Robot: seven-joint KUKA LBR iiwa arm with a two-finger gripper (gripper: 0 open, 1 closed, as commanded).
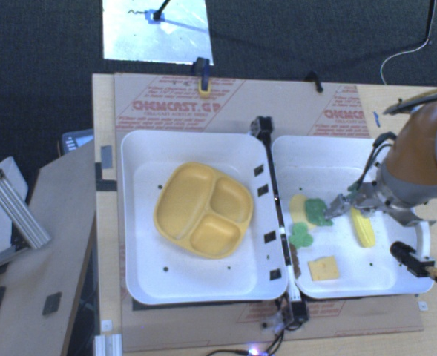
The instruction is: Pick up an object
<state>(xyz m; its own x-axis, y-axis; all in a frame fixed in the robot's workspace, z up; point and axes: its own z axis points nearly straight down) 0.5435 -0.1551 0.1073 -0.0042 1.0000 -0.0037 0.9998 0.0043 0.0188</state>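
In the right bin (pixel 337 150) lie several small things. A dark green broccoli piece (pixel 316 211) rests against a pale yellow piece (pixel 297 203). A lighter green piece (pixel 301 235) lies just below them. A yellow corn cob (pixel 363 228) sits to the right, and a flat yellow cheese slice (pixel 323 268) lies near the front wall. My gripper (pixel 340 205) reaches in from the right, low over the bin. Its tip is just right of the dark green broccoli and above the corn cob.
The left bin (pixel 140 269) bears a yellow divided plate (pixel 203 208) in its middle. A black divider with clips (pixel 271 199) runs between the bins. The arm's orange band (pixel 422 150) hangs over the right bin's right side.
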